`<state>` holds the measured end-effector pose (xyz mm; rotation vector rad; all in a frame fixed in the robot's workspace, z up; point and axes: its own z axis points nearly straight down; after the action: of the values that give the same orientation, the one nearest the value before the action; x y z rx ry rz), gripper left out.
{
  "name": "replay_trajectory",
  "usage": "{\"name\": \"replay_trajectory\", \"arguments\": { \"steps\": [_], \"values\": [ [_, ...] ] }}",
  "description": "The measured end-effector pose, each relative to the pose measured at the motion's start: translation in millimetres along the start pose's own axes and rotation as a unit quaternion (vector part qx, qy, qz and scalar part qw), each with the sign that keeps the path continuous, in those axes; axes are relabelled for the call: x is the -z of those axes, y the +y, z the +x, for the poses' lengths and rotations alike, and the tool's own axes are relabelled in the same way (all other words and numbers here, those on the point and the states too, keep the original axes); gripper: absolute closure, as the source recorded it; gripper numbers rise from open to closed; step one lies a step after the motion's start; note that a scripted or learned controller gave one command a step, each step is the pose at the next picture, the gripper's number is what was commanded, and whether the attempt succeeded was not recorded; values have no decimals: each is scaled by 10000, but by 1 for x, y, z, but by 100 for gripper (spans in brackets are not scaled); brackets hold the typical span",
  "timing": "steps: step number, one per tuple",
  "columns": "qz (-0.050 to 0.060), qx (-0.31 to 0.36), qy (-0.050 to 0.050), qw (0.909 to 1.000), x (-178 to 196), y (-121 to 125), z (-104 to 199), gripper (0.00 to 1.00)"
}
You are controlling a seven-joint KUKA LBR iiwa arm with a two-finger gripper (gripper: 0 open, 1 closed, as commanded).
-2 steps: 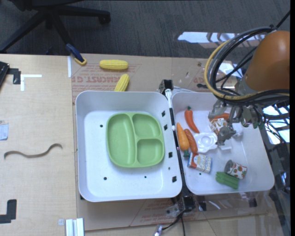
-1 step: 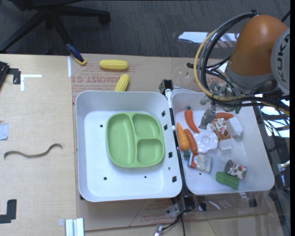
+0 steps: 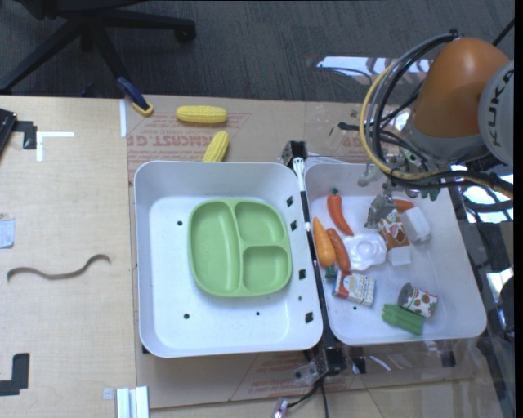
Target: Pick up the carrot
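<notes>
Risk of a wrong grab: slim orange plastic carrot (image 3: 339,212) in right white bin (image 3: 458,277), crowded beside stubbier orange vegetables (image 3: 329,245); two-finger gripper (image 3: 380,214) just right of it, opening unclear.

lab | robot arm (image 3: 458,82) over bins (image 3: 155,245) | office chair (image 3: 106,24) | carpet (image 3: 270,49)

Dark carpet floor (image 3: 245,49), office chair base (image 3: 106,28)

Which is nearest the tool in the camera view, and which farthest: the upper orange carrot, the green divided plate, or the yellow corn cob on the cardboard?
From the tool:
1. Upper orange carrot, right bin, just left of it.
2. Green divided plate, left bin.
3. Yellow corn cob, on cardboard beyond the bins.
</notes>
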<state>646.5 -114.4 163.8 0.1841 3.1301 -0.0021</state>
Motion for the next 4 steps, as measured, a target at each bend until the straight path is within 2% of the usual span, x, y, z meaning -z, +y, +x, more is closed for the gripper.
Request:
{"name": "replay_trajectory", "arguments": {
  "steps": [1, 2, 3, 4],
  "values": [
    [4, -164, -15, 9999, 67, -86, -10, 0],
    [-4, -1079, 17, 9942, 2, -28, 60, 0],
    [1, -1129, 0, 9936, -6, -60, 4, 0],
    [-10, -1080, 0, 9941, 29, 77, 13, 0]
  ]
}}
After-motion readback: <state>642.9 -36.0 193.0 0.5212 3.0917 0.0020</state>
